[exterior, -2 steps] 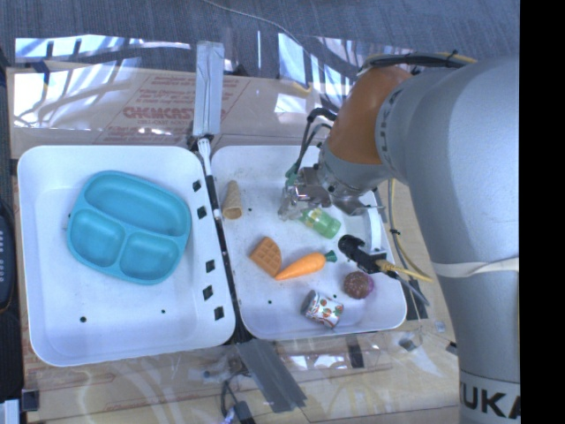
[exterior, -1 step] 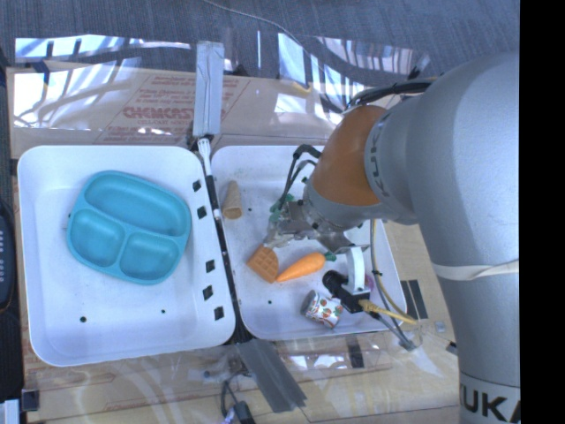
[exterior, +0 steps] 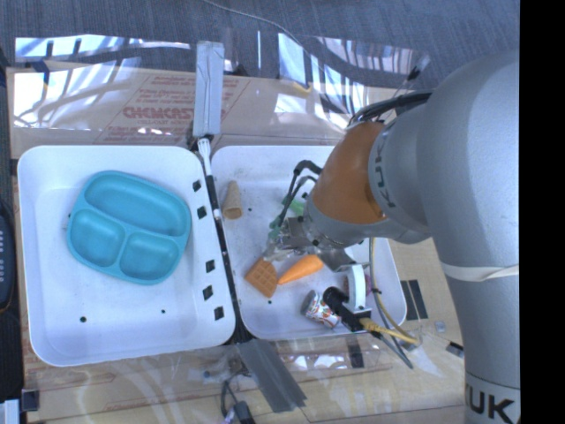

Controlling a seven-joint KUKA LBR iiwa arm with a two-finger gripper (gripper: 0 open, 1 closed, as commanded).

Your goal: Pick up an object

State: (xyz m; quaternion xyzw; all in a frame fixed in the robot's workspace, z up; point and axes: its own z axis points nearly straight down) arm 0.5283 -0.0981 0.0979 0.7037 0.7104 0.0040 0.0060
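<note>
Brown bench, two white bins, arm down in the right bin [exterior: 256,321].

Nearest me a small crumpled thing [exterior: 320,309] lies by the front rim; just behind it the waffle square [exterior: 261,277] touches the orange carrot piece [exterior: 300,268], and the gripper [exterior: 284,241] hangs just above them, whether spread or closed I cannot tell. Looks like the reach-in stage; next comes a clean clamp. Farther left sits the blue divided plate [exterior: 129,226].

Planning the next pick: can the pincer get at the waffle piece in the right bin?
Probably yes. The waffle piece lies flat and uncovered just left of the pincer, with only the orange carrot touching its right side.
</note>
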